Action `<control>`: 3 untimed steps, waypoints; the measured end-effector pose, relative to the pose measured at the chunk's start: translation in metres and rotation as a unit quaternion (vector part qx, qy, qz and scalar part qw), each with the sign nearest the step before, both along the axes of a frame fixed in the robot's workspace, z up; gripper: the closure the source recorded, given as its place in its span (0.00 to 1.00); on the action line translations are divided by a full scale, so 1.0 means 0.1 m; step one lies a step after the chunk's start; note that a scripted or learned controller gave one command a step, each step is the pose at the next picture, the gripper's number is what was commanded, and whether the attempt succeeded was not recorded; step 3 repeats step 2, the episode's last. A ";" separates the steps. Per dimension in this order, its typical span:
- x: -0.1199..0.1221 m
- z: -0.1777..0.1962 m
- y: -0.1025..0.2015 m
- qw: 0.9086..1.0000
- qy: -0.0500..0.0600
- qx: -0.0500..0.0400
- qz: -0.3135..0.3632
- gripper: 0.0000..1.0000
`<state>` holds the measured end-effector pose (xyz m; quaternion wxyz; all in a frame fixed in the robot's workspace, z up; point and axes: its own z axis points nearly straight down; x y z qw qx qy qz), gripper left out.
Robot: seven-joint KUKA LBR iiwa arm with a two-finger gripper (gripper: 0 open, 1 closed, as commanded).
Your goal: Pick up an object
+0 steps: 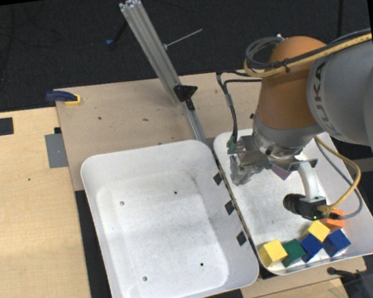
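Plywood bench (25,222) takes up our left side and carries no writing we can read. Next comes the left bin (156,225), white with a few dark specks. A slanted metal rail (156,53) rises behind the seam between the two bins. Just past that seam the gripper (243,161) hangs over the far left corner of the right bin (268,212). We cannot tell whether it is spread or closed, and we see nothing held in it. The things to pick are the blocks (312,246), bunched along the near edge of the right bin and well apart from the gripper: a yellow block (272,251) on the left, then green, blue, another yellow, orange and another blue, touching or nearly so. We judge the crowding to be the main risk: a descent into the bunch could land on two blocks at once or wedge one against the rim. A descent where the gripper now hangs would likely close on bare floor. Its closeness to the bin wall could also cause a scrape. On the grey arm (351,94) we read the letters "KU"; the rest curves out of sight.
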<state>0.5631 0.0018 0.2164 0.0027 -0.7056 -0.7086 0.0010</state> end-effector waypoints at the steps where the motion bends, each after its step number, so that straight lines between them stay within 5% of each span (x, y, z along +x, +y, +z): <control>1: -0.06 -0.03 0.51 1.000 0.000 0.000 0.000 1.00; 2: -0.25 0.03 0.92 1.000 0.001 0.000 0.000 1.00; 3: -0.25 0.03 0.92 1.000 0.001 0.000 0.000 1.00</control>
